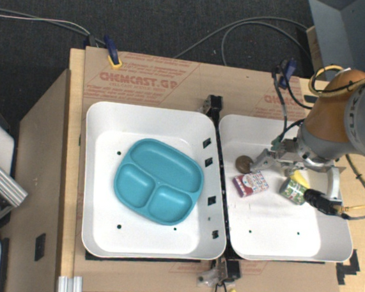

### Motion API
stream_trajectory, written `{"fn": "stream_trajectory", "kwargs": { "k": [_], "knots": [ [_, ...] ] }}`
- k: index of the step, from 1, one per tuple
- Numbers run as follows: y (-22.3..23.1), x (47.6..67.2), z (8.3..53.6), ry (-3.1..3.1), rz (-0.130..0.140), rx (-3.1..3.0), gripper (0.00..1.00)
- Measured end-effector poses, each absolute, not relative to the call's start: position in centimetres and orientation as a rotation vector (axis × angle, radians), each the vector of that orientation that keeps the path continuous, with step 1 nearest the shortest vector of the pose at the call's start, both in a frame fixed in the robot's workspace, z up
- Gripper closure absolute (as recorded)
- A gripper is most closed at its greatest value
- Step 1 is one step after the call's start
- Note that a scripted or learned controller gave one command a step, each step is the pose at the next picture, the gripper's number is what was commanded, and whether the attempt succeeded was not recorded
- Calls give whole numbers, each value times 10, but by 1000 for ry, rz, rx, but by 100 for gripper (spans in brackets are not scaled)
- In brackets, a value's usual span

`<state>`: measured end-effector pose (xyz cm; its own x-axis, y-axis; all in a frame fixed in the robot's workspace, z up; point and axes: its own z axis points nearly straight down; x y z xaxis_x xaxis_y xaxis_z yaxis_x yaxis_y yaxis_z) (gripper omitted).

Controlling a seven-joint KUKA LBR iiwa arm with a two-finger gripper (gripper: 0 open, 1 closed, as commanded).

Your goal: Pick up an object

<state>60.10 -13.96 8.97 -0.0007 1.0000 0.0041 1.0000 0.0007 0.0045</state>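
Hovering just right of the pink packet [251,183], the end effector [291,164] (its opening I cannot tell) may nudge it aside.

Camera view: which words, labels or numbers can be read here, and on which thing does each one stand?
"CHEMCAST G.P": red print on the brown board under the bins, above the left bin; smaller red lines below it are too blurred to read.
Red print at the board's right end, partly covered by cables: not readable.
Pink packet and green packet in the right bin: printing too small to read.
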Motion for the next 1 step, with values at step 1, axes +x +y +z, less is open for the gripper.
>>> {"fn": "stream_trajectory", "kwargs": {
  "k": [1],
  "knots": [
    [-140,600,97,2222,5,2219,100]
  ]
}}
